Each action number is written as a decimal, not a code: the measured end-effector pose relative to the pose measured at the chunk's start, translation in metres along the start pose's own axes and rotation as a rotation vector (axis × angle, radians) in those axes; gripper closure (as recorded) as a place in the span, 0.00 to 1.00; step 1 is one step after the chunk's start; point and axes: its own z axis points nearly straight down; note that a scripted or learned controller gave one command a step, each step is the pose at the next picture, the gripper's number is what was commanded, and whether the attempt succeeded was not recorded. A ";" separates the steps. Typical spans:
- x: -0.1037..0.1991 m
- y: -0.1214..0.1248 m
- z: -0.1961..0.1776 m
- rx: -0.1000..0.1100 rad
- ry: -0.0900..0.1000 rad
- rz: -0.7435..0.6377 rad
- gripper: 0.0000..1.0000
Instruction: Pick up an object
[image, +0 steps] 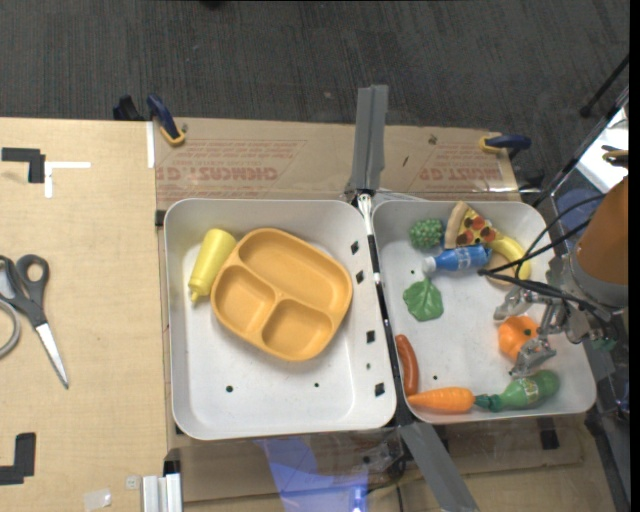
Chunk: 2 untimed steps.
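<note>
The right bin (455, 375) holds several toy foods. At the back are a green broccoli (427, 234), a pizza slice (468, 226), a yellow banana (510, 250) and a blue bottle (458, 261). A green leaf (424, 299) lies mid-bin. Along the front lie a red sausage (407, 362), an orange carrot (441, 401) and a green vegetable (521, 391). An orange fruit (513, 337) sits near the right wall. My gripper (541, 343) hangs low over the bin's right side, right against the orange fruit, partly covering it.
The left bin (260, 400) contains an orange divided plate (277, 292) and a yellow bottle (209, 262). Scissors (38, 310) lie on the bench at far left. Cables run from the arm (600, 260) across the right bin's back corner.
</note>
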 end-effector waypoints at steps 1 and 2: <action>-0.006 0.023 0.001 -0.001 0.002 -0.033 0.00; -0.006 0.017 0.000 0.001 0.000 -0.039 0.00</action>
